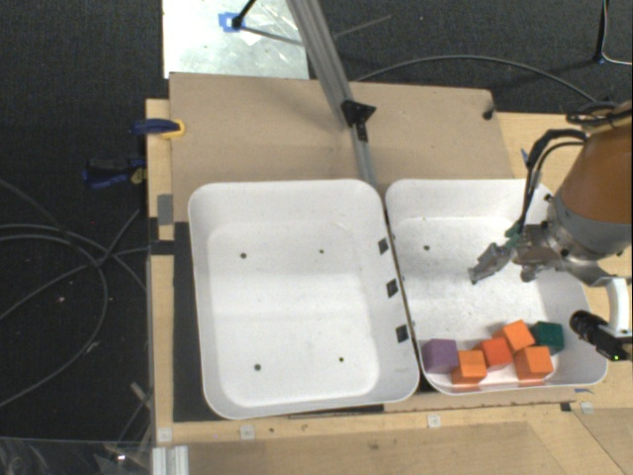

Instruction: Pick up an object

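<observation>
Two shallow white bins are seen from above on a brown bench, set side by side and touching along their inner walls. The left bin (287,295) holds nothing that can be made out. In the right bin (445,236), a cluster of small blocks is gathered against the near wall: a purple block (440,353) at the left end, then four orange blocks, of which the nearest the purple one (472,365) lies just beside it, and a dark green block (549,336) at the right end, partly hidden behind an orange one. The gripper (495,262) is held above the bare floor of the right bin, near the cluster but apart from it, on the grey arm with its orange band (598,181). Nothing is seen between its fingers; whether they are spread or closed cannot be told from this angle. The blocks are judged to be awkward targets: they are packed tightly and pressed to the wall, so a finger could be blocked by a neighbour or the rim, and a block could be pushed aside rather than gripped.
</observation>
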Robot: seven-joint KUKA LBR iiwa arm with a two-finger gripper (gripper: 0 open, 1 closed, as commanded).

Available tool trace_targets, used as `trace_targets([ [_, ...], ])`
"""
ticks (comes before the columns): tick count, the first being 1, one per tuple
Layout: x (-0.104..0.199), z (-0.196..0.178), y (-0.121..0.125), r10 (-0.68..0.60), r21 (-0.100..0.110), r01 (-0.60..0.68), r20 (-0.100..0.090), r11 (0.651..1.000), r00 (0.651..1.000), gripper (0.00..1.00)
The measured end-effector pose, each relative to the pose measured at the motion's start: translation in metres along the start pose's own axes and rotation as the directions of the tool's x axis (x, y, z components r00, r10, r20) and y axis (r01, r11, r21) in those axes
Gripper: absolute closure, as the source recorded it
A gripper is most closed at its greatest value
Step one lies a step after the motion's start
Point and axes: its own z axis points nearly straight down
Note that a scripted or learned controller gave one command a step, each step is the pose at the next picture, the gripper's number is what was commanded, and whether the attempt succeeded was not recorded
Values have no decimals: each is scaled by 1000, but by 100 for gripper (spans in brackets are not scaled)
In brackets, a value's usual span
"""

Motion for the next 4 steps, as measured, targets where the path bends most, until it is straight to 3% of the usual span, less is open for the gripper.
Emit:
trace_targets([
  [1, -17, -66, 7, 0, -7, 0, 3, 1000, 1000, 0],
  [2, -14, -91, 36, -5, -5, 5, 2, 1000, 1000, 0],
  [3, 12, -79, 8, -4, 2, 4, 0, 1000, 1000, 0],
  [4, 4, -72, 33, -3, -1, 3, 2, 1000, 1000, 0],
])
